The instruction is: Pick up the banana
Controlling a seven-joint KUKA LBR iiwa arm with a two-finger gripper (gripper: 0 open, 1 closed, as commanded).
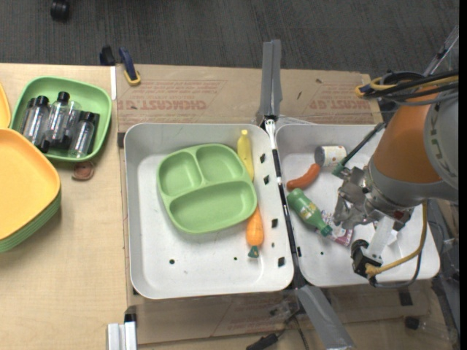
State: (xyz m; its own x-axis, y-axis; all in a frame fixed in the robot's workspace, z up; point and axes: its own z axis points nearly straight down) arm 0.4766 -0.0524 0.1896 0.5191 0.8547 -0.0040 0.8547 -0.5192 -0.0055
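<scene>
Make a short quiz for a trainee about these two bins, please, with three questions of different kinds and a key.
1. True or false: the banana lies in the left bin.
2. Which item touches the green divided plate at its lower right corner? A) orange carrot B) green bottle C) white cup
3. Fill in: the gripper hovers over the ____ bin.

Key: 1 true; 2 A, the carrot; 3 right, the right bin, near the green bottle.
</scene>
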